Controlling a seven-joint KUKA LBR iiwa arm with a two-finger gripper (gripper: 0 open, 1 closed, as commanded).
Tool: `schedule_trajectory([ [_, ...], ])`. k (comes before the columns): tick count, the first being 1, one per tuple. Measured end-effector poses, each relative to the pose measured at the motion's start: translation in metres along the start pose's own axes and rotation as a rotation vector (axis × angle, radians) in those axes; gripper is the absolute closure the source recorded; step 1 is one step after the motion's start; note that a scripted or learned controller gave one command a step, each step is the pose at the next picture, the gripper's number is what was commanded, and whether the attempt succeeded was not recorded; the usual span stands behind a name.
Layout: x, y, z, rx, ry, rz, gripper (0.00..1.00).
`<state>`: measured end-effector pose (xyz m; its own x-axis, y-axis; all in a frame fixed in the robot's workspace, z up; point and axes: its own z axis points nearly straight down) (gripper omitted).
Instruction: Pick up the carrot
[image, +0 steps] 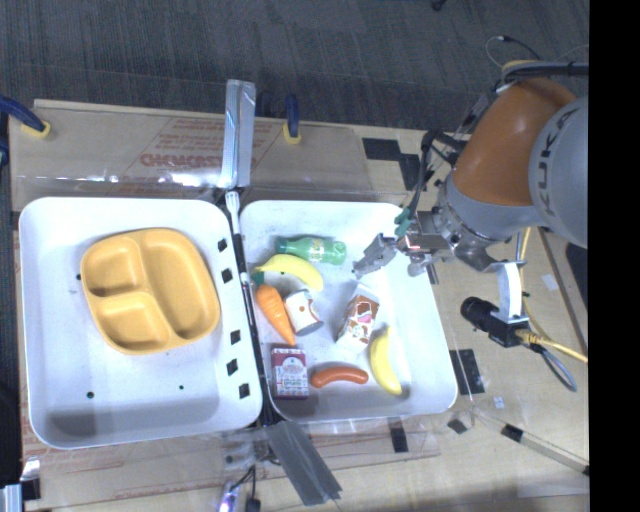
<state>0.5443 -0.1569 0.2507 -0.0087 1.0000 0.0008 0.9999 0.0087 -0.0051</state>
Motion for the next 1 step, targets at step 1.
schedule_trajectory([
  [1, 0.0474, 0.1066, 0.0926, -0.001, -0.001, -0.076, 0.0],
])
